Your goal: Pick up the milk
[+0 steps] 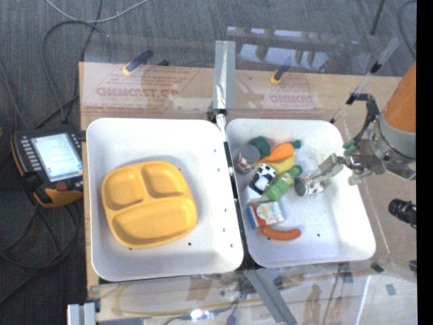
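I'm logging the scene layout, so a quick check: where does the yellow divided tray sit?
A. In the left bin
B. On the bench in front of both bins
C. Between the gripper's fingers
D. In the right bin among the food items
A: the yellow divided tray lies flat on the floor of the left bin, apart from the food items in the right bin.

Even, bright overhead light; the white bins (162,131) are nearly washed out. The yellow tray (149,202) casts a soft shadow just below itself. Above the bins, clear sheeting glares faintly. Focus is slightly soft, perhaps from compression.
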Controlling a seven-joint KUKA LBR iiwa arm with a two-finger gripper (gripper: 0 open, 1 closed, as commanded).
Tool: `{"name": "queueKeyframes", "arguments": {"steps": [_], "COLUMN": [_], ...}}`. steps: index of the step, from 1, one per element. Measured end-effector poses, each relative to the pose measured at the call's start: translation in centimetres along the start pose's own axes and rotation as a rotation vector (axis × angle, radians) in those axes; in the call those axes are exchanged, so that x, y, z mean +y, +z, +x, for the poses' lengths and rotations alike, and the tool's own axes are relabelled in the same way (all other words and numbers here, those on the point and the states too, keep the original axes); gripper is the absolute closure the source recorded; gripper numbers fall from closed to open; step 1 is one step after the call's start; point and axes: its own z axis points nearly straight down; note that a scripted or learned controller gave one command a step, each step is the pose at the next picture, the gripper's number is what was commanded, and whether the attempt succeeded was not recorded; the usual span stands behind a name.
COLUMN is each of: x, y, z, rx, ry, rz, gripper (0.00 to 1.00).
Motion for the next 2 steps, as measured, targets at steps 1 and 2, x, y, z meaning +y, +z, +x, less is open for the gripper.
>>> {"name": "queueKeyframes", "arguments": {"steps": [1,2], "x": [6.0,9.5], "y": [15.4,17.2], "z": [1.9,5.1], "rx": [-0.001,-0.008], "ry": [-0.139,0.036], "rz": [-0.002,-0.007], "gripper": [0.0,0.0]}}
